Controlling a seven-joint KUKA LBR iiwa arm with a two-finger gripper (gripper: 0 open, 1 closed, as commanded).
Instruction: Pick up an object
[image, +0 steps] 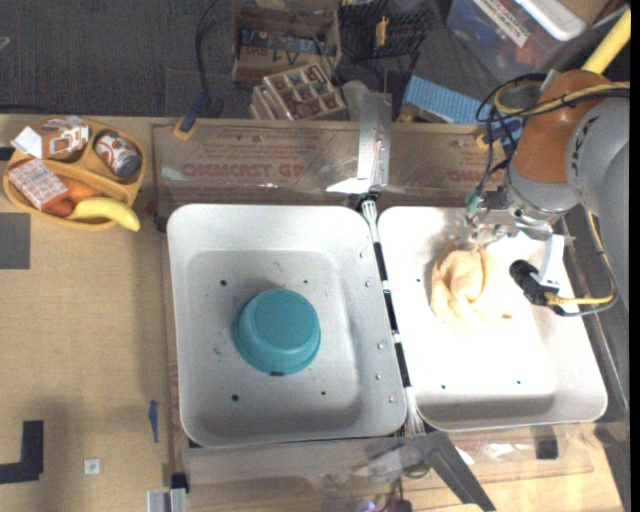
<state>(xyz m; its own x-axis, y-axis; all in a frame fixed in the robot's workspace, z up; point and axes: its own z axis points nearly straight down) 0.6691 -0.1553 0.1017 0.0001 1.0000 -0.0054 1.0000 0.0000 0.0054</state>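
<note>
While the grey arm (590, 150) reaches in over the right bin (520, 395), the tool (487, 226) hangs at that bin's far edge, directly above the upper end of a pale, crumpled cloth-like object (459, 285). Whether the tool is apart, together or clamped on anything cannot be told, since its tip blurs into the top of the pale object. That object lies on the right bin's floor, in the far half, nearer the wall shared with the left bin (190, 300) than the outer wall. Just beyond it, toward the outer wall, a black part of the arm's wrist (530, 280) with a yellow cable (585, 298) sits over the bin. An orange band (550, 140) wraps the arm above the tool. Across the shared wall, a teal bowl (278, 330) rests upside down near the middle of the left bin. Well beyond the left bin, at the counter's (80, 350) far corner, a yellow tray (70, 175) holds a banana (108, 211) and small packages.
</note>
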